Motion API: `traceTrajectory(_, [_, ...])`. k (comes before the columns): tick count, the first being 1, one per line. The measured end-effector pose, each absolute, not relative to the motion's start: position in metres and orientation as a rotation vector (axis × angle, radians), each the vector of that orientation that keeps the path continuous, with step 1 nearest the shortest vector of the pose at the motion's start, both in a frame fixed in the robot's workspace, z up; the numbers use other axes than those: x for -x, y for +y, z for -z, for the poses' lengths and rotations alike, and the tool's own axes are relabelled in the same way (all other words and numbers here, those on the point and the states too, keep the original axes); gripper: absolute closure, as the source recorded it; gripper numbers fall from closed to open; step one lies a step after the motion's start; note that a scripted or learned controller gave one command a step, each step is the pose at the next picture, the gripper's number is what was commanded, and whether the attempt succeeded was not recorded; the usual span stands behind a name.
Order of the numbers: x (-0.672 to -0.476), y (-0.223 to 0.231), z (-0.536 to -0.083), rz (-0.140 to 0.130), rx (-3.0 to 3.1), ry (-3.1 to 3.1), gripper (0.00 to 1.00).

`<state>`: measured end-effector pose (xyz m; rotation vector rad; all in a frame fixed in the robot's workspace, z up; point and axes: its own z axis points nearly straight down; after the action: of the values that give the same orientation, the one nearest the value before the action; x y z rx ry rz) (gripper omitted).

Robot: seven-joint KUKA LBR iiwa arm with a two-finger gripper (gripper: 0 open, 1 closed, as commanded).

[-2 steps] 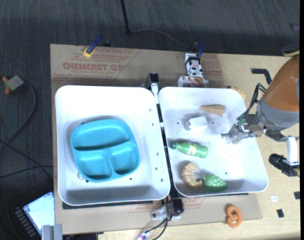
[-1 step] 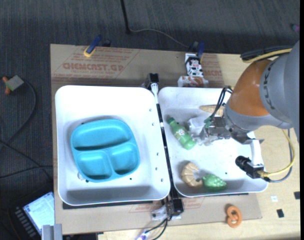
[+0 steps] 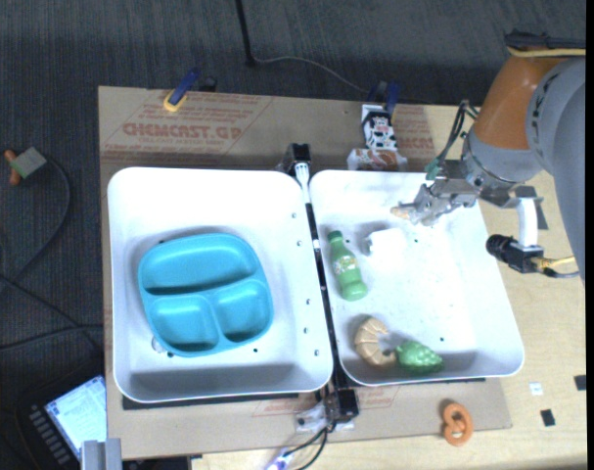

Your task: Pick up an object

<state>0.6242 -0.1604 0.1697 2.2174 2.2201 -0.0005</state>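
Nearest the viewer, at six o'clock on the table [image 3: 130, 125], lies an orange ring [image 3: 457, 421]. Left bin [image 3: 120, 262]: one blue divided tray [image 3: 205, 293]. Right bin [image 3: 492, 302]: green bottle [image 3: 346, 267] at nine o'clock, a tan shell-like piece [image 3: 373, 341] touching a green lumpy toy [image 3: 418, 356] at six o'clock. Gripper [image 3: 426, 210] hangs at one o'clock over that bin, low above bare floor; a pale scrap shows at its tip, and I cannot tell whether it is grasped. Risk, in my judgement: closing there catches nothing, since the candidates lie well apart from it.
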Motion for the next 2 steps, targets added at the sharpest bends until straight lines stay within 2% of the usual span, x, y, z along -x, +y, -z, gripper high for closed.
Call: traceTrajectory(2, [-0.6244, -0.1604, -0.1891, 0.006, -2.215, 2.220, 1.00])
